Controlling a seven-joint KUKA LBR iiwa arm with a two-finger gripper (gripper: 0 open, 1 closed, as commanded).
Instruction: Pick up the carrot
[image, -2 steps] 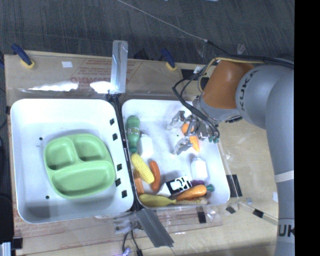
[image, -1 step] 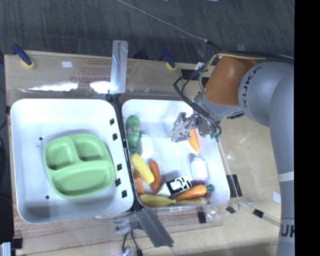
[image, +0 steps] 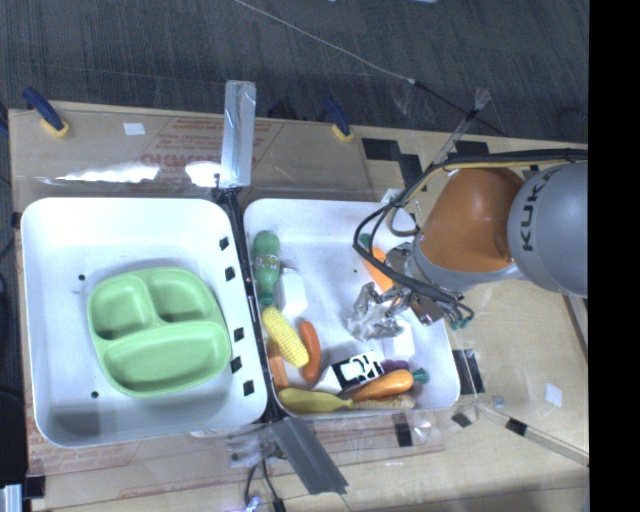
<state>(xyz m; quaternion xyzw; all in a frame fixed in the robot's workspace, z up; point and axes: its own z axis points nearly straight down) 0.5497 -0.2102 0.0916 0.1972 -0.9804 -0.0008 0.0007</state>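
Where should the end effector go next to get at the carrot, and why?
Probably shift toward the right bin's near edge and lower over the carrot. The end effector hangs mid-bin with nothing between its fingers, while the carrot lies below it in the view, beside a banana and a black-and-white block.

Both bins: white, left bin (image: 50, 300) and right bin (image: 330, 225). Divided plate (image: 155, 330) in left bin: pale green. Carrot (image: 385, 384): orange, green tip. Corn cob (image: 285, 337): yellow. Sausage-shaped item (image: 311, 352) beside it: orange-red. Banana (image: 312, 401): dull yellow. Cucumber-like item (image: 266, 258): green. Tag (image: 355, 370): black with white marks. Arm (image: 545, 230): grey, orange band. Gripper (image: 378, 312): silver metal.
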